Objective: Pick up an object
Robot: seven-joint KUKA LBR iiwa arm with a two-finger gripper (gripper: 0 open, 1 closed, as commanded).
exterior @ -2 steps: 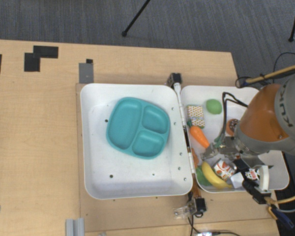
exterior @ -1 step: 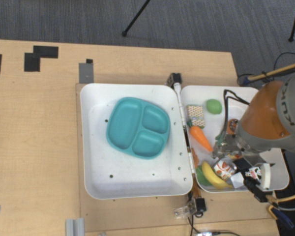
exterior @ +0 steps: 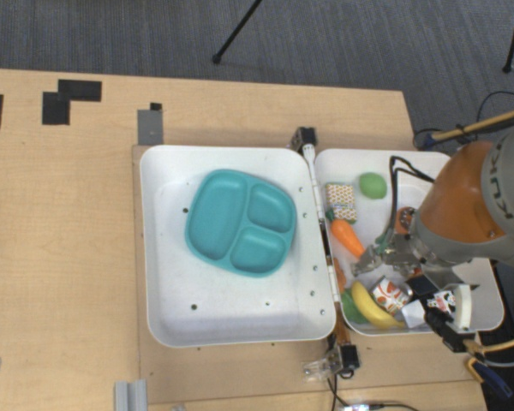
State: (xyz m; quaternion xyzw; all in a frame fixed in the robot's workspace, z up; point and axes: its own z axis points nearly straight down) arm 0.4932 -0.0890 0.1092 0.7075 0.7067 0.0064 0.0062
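The gripper (exterior: 379,258) hangs low in the right bin (exterior: 488,311), beside a carrot (exterior: 348,239) at its 9 o'clock and a banana (exterior: 368,307) at 6. Whether it is released or clenched, I cannot tell. Judged an approach step; next it must settle on one item.

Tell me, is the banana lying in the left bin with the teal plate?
No, the banana lies in the right bin, among the other toys.

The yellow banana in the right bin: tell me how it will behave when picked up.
The curved yellow banana looks smooth and glossy, so it may slip between the fingers. Its bent, rounded shape suggests it could pivot or rock if pushed rather than slide straight. It lies against a green object and a red-and-white packet, so lifting it would probably nudge them.
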